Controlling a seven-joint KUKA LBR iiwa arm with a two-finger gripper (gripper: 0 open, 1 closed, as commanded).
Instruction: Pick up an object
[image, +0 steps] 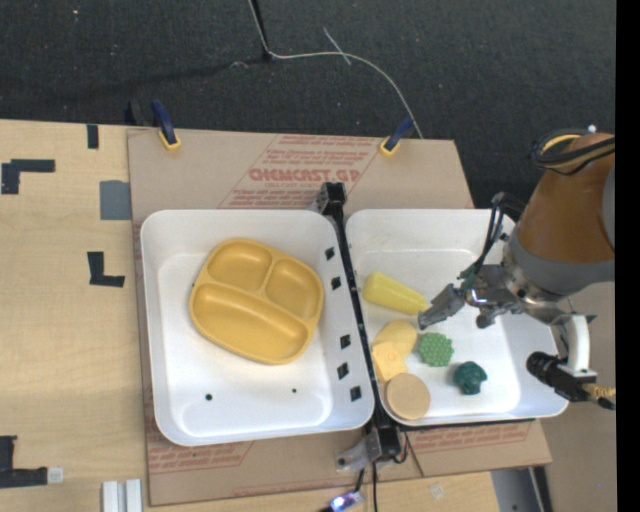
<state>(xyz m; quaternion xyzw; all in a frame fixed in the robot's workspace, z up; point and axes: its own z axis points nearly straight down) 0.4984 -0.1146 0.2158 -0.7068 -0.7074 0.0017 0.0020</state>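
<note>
- Nearest the camera, at the front of the right bin (500, 225): one flat tan disc (408, 396), round and matte.
- Just behind it, touching: one pale yellow slice (393, 348), smooth, lumpy in outline.
- Beside the slice: one light green piece (435, 349), round with a bumpy texture.
- Further right, apart: one dark green piece (469, 376), knobbly like broccoli.
- Behind, near the divider: one yellow block (393, 293), long and smooth, lying at a slant.
- Over the right bin: one gripper (462, 305), dark metal, fingers spread apart, nothing between them, just above the light green piece.
- Left bin (165, 300): one yellow plastic plate (257, 299), glossy, three compartments.
- Two white bins, shallow, side by side.
</note>
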